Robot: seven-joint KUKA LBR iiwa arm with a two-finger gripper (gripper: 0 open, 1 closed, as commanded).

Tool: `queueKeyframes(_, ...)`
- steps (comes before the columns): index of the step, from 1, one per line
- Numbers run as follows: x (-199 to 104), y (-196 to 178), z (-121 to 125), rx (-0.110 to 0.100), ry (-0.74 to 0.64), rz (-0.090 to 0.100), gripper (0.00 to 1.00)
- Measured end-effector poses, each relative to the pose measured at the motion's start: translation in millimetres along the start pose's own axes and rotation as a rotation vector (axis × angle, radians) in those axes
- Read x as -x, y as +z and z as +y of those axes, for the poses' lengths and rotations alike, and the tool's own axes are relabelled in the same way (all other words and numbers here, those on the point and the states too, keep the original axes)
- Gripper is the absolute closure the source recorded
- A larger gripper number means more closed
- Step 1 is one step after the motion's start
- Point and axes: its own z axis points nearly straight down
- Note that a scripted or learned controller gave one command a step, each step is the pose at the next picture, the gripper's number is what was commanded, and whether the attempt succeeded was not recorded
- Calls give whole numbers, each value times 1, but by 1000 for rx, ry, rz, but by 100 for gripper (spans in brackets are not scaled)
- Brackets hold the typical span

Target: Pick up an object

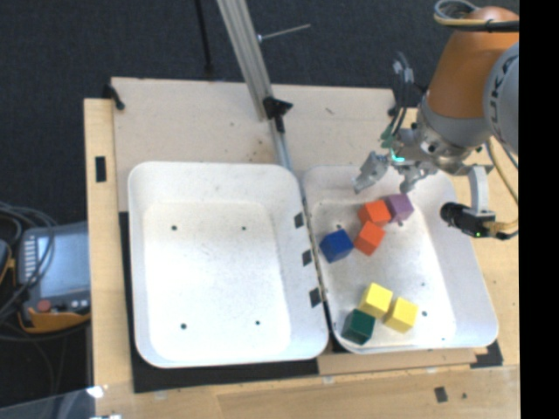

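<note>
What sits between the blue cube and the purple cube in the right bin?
Two orange cubes, touching each other, lie between the blue cube and the purple cube in the camera view.

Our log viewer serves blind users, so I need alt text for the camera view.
The gripper hangs open over the right bin, above a purple block and two orange blocks. Blue, yellow and green blocks lie nearer the camera.

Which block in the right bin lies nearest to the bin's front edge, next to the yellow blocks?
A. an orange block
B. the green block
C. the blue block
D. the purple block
B: the green block sits at the front of the right bin, touching one of the two yellow blocks; the blue block, orange blocks and purple block lie farther back.
</note>
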Motion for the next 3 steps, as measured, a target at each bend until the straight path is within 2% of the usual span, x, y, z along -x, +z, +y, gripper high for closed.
queueKeyframes(1, 10, 50, 5, -5, 4, -3, 0)
queueKeyframes(2, 9, 106, 14, 0, 2, -4, 0)
queueKeyframes(3, 11, 114, 21, 25, 3, -8, 0)
